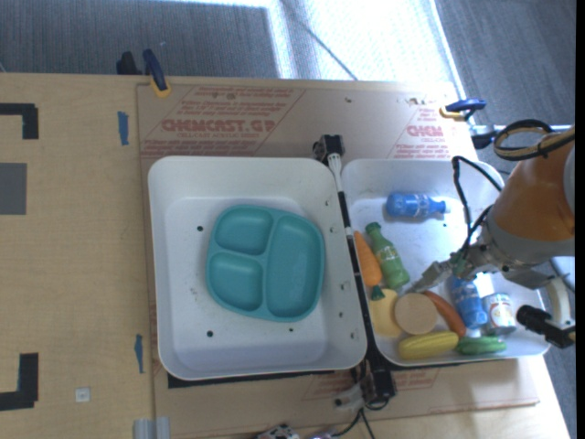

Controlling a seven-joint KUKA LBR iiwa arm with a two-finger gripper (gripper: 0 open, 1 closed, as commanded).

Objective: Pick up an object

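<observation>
Bins sat side by side on the tan bench (73,273) in the camera view, the left bin (174,245) holding a teal divided plate (266,262) near its middle, flat and apart from the walls. The right bin (366,179) carried the loose objects. A blue bottle (413,206) lay on its side toward the far end, well apart from the rest. Along the left wall an orange carrot (367,259) lay just beside a green bottle (390,259), the two roughly parallel. Nearer, a tan round disc (416,315) rested against a yellow piece (385,304), with a yellow corn cob (425,344) at the near wall and a green vegetable (482,344) just to its right. A thin orange-red piece (444,311) lay between the disc and a second blue bottle (467,302), and a small can (498,310) stood just beside that bottle on the right. The arm, with its orange band (541,199), reached in from the right, and the gripper (454,271) hung low over the right bin, just above the second blue bottle and right of the green bottle. Whether its fingers were spread or pressed together could not be told, and nothing was seen between them.
</observation>
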